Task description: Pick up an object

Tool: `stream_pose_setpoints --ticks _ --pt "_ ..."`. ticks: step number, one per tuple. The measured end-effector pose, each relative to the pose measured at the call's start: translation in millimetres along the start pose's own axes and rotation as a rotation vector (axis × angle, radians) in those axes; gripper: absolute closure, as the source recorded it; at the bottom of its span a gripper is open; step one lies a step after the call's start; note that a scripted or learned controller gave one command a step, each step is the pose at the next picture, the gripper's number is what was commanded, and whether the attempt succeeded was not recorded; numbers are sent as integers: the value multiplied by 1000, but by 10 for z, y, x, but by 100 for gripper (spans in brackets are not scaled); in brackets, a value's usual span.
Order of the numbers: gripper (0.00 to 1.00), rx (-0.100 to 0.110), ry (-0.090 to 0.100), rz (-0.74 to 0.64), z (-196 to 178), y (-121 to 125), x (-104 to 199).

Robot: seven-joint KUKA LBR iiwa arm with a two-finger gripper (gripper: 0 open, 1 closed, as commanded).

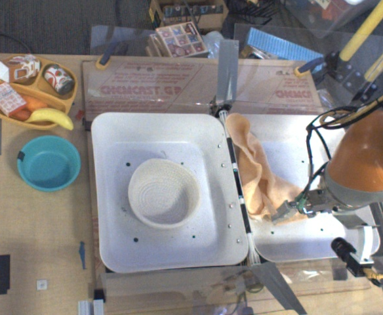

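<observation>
Grey KUKA arm w/ orange band (368,153) enters from right, over right shallow white bin (290,241). Two-finger gripper (284,212) low in that bin, tip at the near end of a crumpled tan cloth (257,172); can't tell how the jaws stand, or whether any cloth sits betw. them. Cloth lies along bin's left wall, far end draped up near the divider.

Left shallow white bin (113,149): woven off-white bowl-shaped hat (163,192), approx. centre.

Bench: light wood top (34,241). At left, teal round bowl (48,162); beyond it, orange divided tray (8,107) w/ yellow banana (50,117) & toy food. Clear panel (152,90) stands behind bins.

Room beyond: dark floor, boxes, cables, blue corrugated sheet (280,46).
</observation>
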State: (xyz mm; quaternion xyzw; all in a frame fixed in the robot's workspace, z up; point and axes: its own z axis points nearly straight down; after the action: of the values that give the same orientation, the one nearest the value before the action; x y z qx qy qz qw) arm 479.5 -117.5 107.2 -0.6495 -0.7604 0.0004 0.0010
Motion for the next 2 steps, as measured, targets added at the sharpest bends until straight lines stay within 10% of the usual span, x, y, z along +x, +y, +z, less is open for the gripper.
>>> stream_pose_setpoints --ticks 1,2 --pt "0 -11 -2 140 183 443 -377" --pt "100 -16 -4 145 85 447 -402"
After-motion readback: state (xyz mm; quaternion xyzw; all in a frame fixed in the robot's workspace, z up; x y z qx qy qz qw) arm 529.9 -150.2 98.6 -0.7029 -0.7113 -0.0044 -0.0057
